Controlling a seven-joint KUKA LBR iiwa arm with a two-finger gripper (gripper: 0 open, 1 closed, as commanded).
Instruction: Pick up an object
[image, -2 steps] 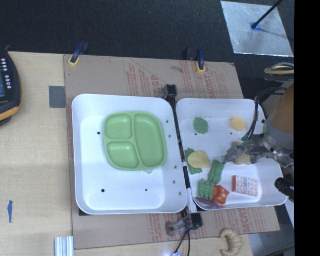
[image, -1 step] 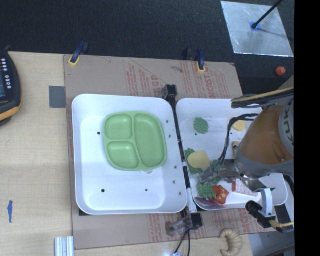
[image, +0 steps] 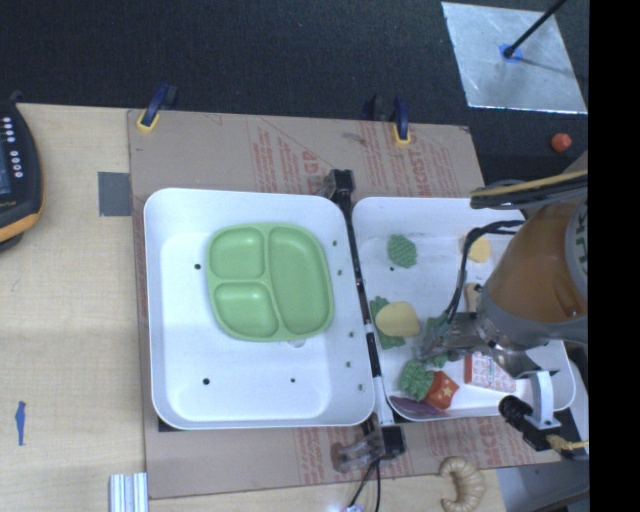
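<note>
Beside the yellow object (image: 398, 319), the gripper (image: 440, 345) hangs low; finger state I cannot tell; crowded toys may deflect its grasp.

A: What lies outside the bins?
B: Cardboard sheet (image: 250, 150) beneath them, two clamps (image: 154, 108) at its far edge.
A: Elsewhere?
B: Black-and-orange pendant (image: 15, 170) at left; grey tape patch (image: 114, 193) beside it.

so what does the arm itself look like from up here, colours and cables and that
The arm is bulky and rounded, with a wide orange band and grey casing at the frame edge. A thin black cable loops along its left side. The gripper below it is dark grey metal, blurred, over the right bin.
</note>
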